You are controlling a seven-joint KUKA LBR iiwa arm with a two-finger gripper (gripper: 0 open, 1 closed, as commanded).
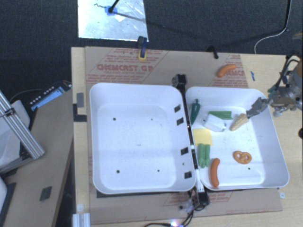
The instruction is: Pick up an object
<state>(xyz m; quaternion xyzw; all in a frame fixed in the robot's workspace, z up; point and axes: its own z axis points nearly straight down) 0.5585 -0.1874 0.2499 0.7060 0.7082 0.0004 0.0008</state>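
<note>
The right bin [270, 174] holds several toy foods. A pale yellow corn cob [239, 122] lies near its back right. Beside it are a flat green piece [220, 114] and a white block [214, 123]. A green pepper [195, 110] lies by the left wall, with a yellow square [202, 136] and a green bean bundle [203, 155] below it. An orange sausage [215, 171] and a pretzel [242, 157] lie toward the front. My gripper [254, 110] reaches in from the right, its tip right at the upper end of the corn cob.
The left bin [102, 126] stands beside the right one, with a black hinge strip [187, 126] between them. An orange sausage [226, 70] lies on the cardboard behind the right bin. A yellow and blue clamp [142, 48] stands at the back edge.
</note>
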